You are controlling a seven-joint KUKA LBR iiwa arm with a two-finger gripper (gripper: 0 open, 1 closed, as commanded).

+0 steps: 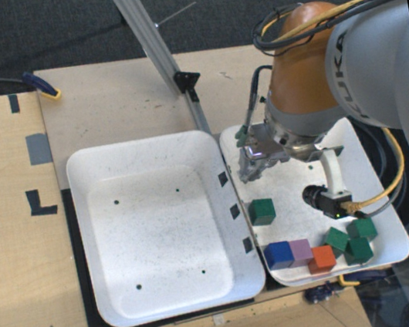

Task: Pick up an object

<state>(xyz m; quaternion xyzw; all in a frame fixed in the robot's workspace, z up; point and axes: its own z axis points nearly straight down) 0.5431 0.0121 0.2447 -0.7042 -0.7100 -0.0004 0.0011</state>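
Step in hand, as judged: approach, before any grasp. The gripper [254, 164] hangs over the far-left part of the right bin [361, 162], near the wall it shares with the left bin [154, 230]. Whether its tips are spread or closed I cannot tell; they read as a dark metallic cluster under the wrist. Nothing is seen between them.

Candidate objects all lie in the right bin. A green cube [261, 211] sits alone, just nearer than the gripper and apart from it. Along the near edge lie a blue cube [279, 254], a mauve block [300, 250] touching it, an orange block [322, 258], and a cluster of green blocks [353, 241] packed close together at the right.

Next move, as judged: the lone green cube is the easiest target, with free space on all sides. It calls for a short shift toward the near side, a descent, and a closure across two flat faces.

Materials: the blocks look matte, hard-edged, possibly foam or wood. The bins are smooth white plastic with rounded corners and shallow walls, lightly scuffed.
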